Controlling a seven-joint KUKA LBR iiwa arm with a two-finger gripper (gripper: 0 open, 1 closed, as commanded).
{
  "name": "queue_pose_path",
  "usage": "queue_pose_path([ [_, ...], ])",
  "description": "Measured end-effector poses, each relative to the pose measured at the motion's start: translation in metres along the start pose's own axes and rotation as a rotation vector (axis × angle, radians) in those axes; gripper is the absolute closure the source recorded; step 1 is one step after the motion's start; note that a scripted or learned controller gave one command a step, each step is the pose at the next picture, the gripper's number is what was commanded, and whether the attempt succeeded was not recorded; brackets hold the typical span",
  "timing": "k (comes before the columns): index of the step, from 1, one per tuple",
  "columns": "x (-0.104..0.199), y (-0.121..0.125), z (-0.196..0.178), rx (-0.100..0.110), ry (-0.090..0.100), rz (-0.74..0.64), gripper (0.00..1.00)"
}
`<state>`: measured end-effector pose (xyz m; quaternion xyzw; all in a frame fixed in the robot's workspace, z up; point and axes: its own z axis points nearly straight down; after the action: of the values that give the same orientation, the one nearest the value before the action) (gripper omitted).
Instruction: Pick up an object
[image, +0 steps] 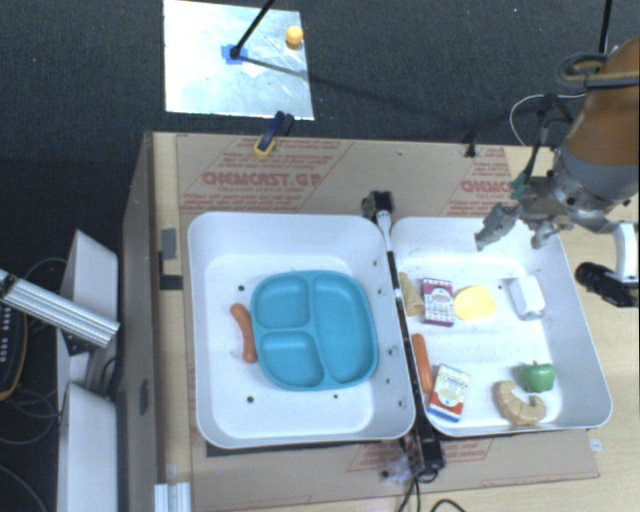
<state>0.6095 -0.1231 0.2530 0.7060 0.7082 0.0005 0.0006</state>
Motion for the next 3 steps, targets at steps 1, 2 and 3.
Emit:
queue_pose_path([
  [1, 0.029, -0.032, 0.155, -0.004, -0.003, 0.004, 0.00],
  [2, 0.023, -0.050, 0.168, 0.000, 0.000, 0.002, 0.00],
  [3, 0.035, -0.013, 0.168, -0.001, 0.000, 0.001, 0.00],
])
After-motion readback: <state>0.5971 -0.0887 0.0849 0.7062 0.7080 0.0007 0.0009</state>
